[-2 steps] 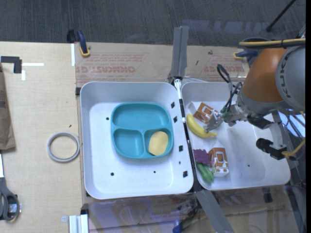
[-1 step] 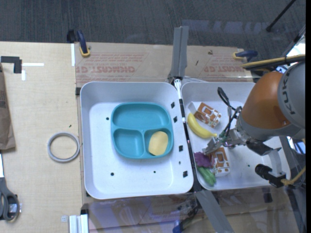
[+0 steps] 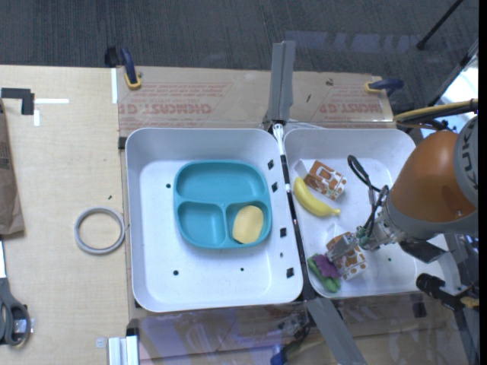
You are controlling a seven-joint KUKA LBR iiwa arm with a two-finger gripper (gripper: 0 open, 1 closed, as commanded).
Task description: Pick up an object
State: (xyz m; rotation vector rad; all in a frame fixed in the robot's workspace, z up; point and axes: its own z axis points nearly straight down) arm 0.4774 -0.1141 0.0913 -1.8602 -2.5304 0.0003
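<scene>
In the right bin [image 3: 396, 139], my gripper [image 3: 364, 239] is low over the front part, reaching in from the right under the orange band [image 3: 434, 181]. Its tip sits right against a small brown-and-white patterned box [image 3: 346, 254]; I cannot tell whether the box is gripped. A purple and green toy [image 3: 326, 272] lies just left of that box, by the front wall. Farther back lie a yellow banana [image 3: 313, 199] and a second patterned box [image 3: 326, 179].
The left bin [image 3: 144, 226] holds a teal divided plate [image 3: 205, 192] with a pale yellow round item [image 3: 248, 223] in its right compartment. A grey ring [image 3: 100, 230] lies on the wooden bench at left. A metal post [image 3: 281, 82] stands behind the bins.
</scene>
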